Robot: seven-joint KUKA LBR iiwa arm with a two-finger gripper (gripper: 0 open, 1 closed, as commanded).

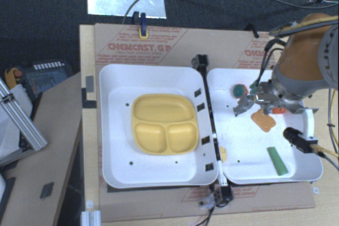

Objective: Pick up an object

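**Arm low over the right bin, among three small objects**

Where the shallow white right-hand bin (302, 169) comes nearest the camera, a flat green rectangular block (277, 160) lies tilted. Beyond it an orange rounded piece (264, 121) rests just under the two-finger gripper (249, 106); whether that gripper is clenched or released cannot be told. A small teal ball (240, 90) sits just beyond. Leftward, a yellow three-compartment plastic tray (161, 123) occupies the shallow white left-hand bin (114, 114).
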